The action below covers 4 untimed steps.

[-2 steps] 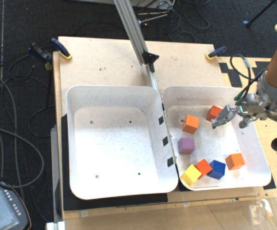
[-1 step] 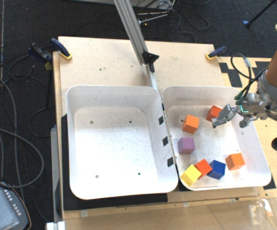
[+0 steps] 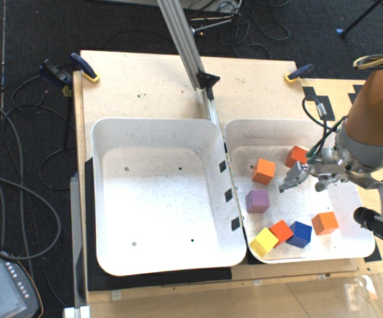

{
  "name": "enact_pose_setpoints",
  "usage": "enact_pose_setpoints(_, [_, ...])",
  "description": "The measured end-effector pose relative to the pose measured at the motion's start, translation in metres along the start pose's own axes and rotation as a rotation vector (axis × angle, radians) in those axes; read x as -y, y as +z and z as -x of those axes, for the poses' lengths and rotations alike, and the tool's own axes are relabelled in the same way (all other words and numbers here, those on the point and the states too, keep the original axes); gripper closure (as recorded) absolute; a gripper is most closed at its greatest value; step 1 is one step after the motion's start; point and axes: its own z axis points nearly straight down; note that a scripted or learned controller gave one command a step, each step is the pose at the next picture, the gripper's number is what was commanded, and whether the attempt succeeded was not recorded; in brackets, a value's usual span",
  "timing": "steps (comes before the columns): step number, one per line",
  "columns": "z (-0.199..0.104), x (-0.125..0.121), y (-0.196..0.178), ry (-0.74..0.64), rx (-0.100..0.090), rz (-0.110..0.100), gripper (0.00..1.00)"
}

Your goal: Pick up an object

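While the grey arm with its orange band reaches over the right-hand shallow white plastic bin (image 3: 350, 247), I read the pick as not yet made: nothing sits between the fingers as far as I can see. The gripper (image 3: 296, 178) hangs above the bin floor, and its dark metal fingers look slightly spread, pointing down and toward the divider between the bins, with bare white floor showing under the tips.

I take the small purple cube (image 3: 257, 201) as my landmark, since it lies nearest the middle of the cluster. Just beyond it, toward the far wall, sits one orange cube (image 3: 264, 171); the gripper is off to the arm's side of the purple cube, between that orange cube and a reddish-orange cube (image 3: 296, 155) that lies further back, partly hidden by the wrist. Nearer the camera than the purple cube, a yellow cube (image 3: 264, 242), a small orange-red cube (image 3: 281, 230) and a blue cube (image 3: 300, 234) crowd together, touching or nearly so. Another orange cube (image 3: 325, 222) lies apart from them, well to the arm's side.

The left-hand white bin (image 3: 102, 177) stands on the pale speckled worktop (image 3: 152, 78) on the far side of the divider from the purple cube.

My judgement: every candidate rests on the bin floor, so the whole of the task remains, namely descent onto one cube, closing, and lifting. The purple or nearer orange cube seems the likeliest target.
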Motion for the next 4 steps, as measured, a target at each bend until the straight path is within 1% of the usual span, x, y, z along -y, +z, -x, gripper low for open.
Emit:
enact_pose_setpoints(1, [0.009,0.006,0.056,0.001,0.001,0.0,0.0])
enact_pose_setpoints(2, [0.014,0.012,0.103,0.001,0.0,0.0,0.0])
enact_pose_setpoints(3, [0.014,0.009,0.09,0.0,0.002,0.008,1.0])
enact_pose_setpoints(4, [0.015,0.016,0.031,-0.003,0.003,0.013,1.0])
